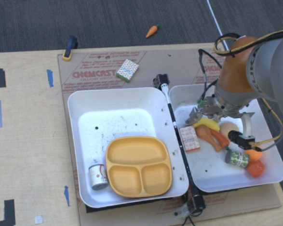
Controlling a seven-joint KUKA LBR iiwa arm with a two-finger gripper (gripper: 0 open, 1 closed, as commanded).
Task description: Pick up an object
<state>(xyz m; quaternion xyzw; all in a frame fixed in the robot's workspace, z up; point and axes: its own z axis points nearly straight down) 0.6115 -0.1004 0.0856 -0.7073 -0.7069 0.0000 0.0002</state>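
Hovering the end effector (198, 115) low over the right bin (274, 173), at its upper left part. I read the banana (206, 124) as nearest target: just below and right of the tips, close to touching, long axis running left-up to right-down. Carrot (215, 137) lies just past it, roughly parallel. Card packet (188, 138) sits below the tips, near the bin's left wall. I can't tell the opening from this angle; the wrist hides the tips. Nothing visibly held. Next move looks like a short shift down-right, then descend.
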